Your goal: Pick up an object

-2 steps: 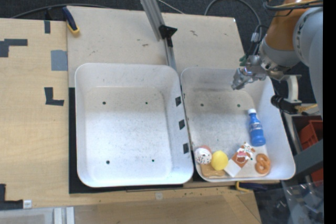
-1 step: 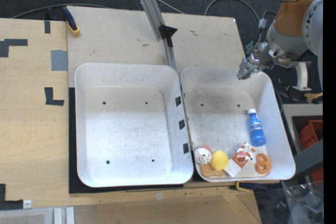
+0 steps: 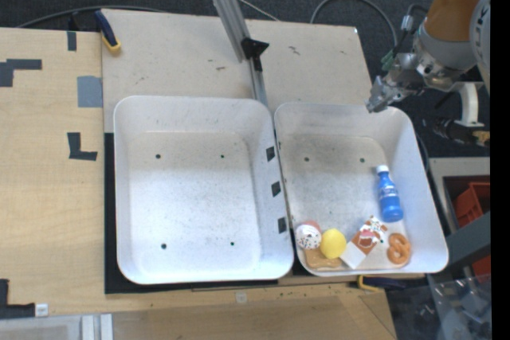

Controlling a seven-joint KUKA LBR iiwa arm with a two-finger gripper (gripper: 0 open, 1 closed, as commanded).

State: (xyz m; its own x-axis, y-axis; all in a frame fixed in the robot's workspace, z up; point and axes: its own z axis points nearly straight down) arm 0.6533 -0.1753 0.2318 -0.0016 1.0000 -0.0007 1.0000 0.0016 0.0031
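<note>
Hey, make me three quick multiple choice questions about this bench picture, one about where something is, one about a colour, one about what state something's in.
1. Where does the blue bottle lie?
A. In the left bin
B. In the right bin, near its right wall
C. On the wooden bench

2. What colour is the round ball among the things at the right bin's near edge?
A. Yellow
B. Green
C. Black

3. How does the gripper stand to the objects?
A. Pressed onto the ball
B. Lifting the bottle
C. Up at the right bin's far right corner, apart from them all

Answers: 1 B, the bottle lies along the right wall. 2 A, the ball is plainly yellow. 3 C, bare bin floor separates the gripper from every object.
</note>
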